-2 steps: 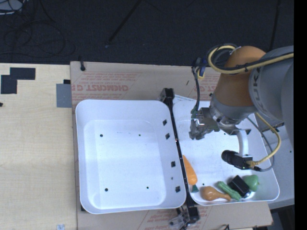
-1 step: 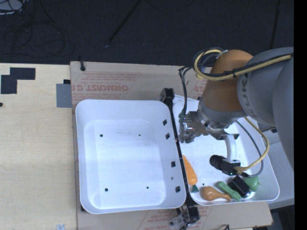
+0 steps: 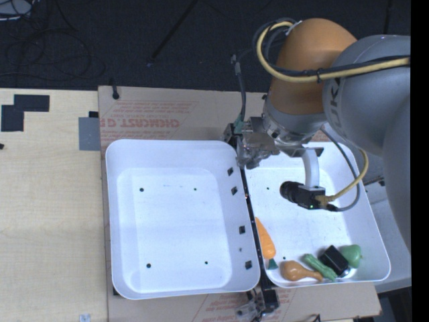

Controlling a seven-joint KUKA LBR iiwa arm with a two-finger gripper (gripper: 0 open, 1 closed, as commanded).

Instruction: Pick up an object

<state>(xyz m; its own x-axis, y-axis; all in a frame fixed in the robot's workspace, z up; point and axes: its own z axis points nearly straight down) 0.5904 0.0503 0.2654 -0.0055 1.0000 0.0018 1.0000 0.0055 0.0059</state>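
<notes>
Objects cluster in the near corner of the right bin (image 3: 375,233). An orange carrot-shaped piece (image 3: 265,239) lies along the bin's left wall, smooth and tapered. Beside it sit a tan gourd-shaped piece (image 3: 295,270), a green piece (image 3: 347,253) with a long stem-like end, and a small black block (image 3: 333,259) resting on the green one. All look like glossy plastic.

The left bin (image 3: 174,154) is shallow white plastic with rounded corners. The 2 bins sit on brown cardboard (image 3: 167,116) over the pale wooden bench (image 3: 47,213).

The arm (image 3: 348,79) bends over the right bin's far left corner, wrist down. Gripper (image 3: 251,149) near the shared rim; finger state cannot be told.
</notes>
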